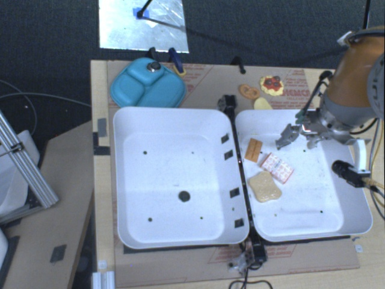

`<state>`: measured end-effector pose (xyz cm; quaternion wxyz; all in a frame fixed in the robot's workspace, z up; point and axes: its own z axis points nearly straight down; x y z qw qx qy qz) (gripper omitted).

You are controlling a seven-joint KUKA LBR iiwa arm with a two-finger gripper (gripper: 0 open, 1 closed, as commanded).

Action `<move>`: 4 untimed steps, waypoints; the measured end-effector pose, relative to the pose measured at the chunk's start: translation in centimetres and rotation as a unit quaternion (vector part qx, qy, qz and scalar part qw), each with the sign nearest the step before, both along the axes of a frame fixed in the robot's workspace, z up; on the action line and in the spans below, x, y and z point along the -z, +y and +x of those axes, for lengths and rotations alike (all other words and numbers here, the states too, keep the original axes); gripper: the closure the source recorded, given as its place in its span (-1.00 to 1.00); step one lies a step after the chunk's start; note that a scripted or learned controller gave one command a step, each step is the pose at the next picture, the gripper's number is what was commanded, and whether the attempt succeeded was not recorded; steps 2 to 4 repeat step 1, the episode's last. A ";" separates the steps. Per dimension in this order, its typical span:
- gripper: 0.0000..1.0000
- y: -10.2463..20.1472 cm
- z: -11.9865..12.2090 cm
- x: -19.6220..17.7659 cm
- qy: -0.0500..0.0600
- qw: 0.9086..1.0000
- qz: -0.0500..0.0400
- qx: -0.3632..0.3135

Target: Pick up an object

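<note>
Objects lie in the right bin (355,215), toward its 9 o'clock side: an orange block (253,149), a red-and-white packet (277,167) at 4 o'clock of it, and a tan toast-shaped piece (264,187) below; all look small, light and flat, so judged easy to lift but low for fingers to catch; the packet seems soft and slick, the toast stiffer, best pinched across its short sides. Tool (289,136) hangs just at 1 o'clock of the packet, nothing seen held; its opening I cannot tell.
</note>
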<state>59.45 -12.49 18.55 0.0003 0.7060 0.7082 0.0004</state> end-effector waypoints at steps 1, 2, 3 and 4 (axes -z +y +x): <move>-1.00 11.8 -1.6 0.1 0.001 1.000 0.002 -0.006; -1.00 11.8 -1.6 0.1 0.001 1.000 0.002 -0.006; -1.00 11.8 -1.6 0.1 0.001 1.000 0.002 -0.006; -1.00 11.8 -1.6 0.1 0.001 1.000 0.002 -0.006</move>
